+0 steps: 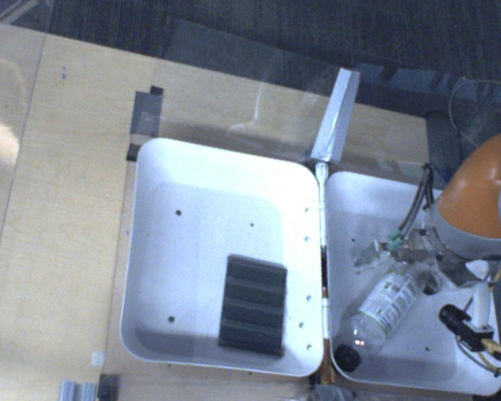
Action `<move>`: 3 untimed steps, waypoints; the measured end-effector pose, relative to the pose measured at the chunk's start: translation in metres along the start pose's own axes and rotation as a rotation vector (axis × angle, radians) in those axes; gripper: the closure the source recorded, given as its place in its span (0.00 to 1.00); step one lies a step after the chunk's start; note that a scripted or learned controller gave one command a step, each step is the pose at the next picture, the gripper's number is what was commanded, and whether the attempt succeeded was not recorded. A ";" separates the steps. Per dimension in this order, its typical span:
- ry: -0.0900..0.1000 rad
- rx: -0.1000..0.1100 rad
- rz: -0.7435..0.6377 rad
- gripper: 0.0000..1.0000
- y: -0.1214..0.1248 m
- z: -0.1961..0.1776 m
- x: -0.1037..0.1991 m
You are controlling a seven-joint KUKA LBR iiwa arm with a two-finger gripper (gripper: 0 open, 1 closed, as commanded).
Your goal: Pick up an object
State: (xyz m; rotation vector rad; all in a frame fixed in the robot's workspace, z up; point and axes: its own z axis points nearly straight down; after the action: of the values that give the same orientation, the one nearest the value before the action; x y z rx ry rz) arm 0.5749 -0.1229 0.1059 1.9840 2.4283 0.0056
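Bottle (381, 310) in rt bin (412, 370), label unreadable.

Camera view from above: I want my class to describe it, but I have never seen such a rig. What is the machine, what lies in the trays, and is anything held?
One camera looks down at a slant on a wooden bench. The grey robot arm with an orange band reaches in from the right; its two-finger gripper hangs over the right shallow white bin. There a clear plastic bottle with a dark cap lies on its side, top end by the gripper. I cannot tell whether it is gripped. The left shallow white bin holds a flat black ribbed block.
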 end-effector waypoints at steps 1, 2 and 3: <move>-0.001 -0.001 0.035 0.00 0.077 0.020 -0.056; 0.001 0.001 -0.083 0.00 0.006 -0.008 -0.047; -0.003 -0.006 -0.340 0.00 -0.013 0.016 -0.034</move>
State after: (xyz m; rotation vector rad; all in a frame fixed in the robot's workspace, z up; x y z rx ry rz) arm 0.5692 -0.1589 0.0895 1.5415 2.7228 0.0089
